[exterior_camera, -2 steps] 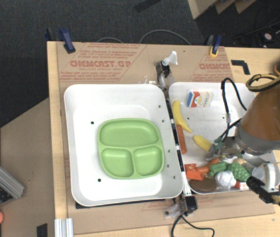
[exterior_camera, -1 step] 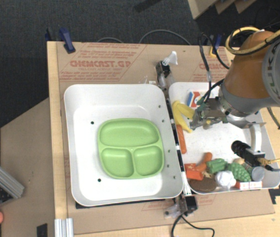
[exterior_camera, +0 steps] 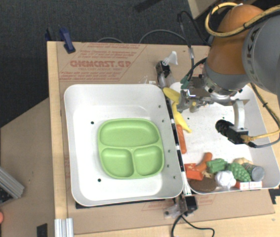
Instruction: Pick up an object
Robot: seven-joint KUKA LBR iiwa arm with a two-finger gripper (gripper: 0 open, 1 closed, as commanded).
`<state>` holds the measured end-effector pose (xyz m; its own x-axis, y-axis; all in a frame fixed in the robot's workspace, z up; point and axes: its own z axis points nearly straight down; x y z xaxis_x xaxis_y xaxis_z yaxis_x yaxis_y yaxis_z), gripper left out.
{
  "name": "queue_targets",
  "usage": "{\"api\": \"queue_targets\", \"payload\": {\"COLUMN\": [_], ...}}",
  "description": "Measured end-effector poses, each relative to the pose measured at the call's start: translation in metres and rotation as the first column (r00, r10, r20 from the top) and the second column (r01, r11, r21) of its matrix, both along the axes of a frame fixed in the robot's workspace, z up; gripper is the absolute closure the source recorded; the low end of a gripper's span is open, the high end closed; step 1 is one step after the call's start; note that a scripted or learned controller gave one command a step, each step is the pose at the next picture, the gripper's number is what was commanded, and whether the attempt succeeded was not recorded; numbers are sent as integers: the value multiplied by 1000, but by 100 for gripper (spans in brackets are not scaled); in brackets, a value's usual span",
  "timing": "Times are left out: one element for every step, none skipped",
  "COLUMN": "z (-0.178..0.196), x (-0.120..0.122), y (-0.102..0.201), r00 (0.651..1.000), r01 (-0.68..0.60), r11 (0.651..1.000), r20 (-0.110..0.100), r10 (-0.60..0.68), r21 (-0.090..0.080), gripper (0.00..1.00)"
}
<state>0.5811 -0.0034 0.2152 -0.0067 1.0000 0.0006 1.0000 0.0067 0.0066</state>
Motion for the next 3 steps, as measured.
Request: {"api": "queue_targets", "payload": {"z": [-3, -4, -12], "x": [-36, -45, -19], "y": [63, 3, 11], "r00": [1000, 1000, 1000], "r01": [0, 12, 6], "r11": [1000, 1000, 1000], "r20": [-11, -9, -5], "r10": [0, -12, -6], "r21": [3, -2, -1], "gripper": [100, 100, 100]}}
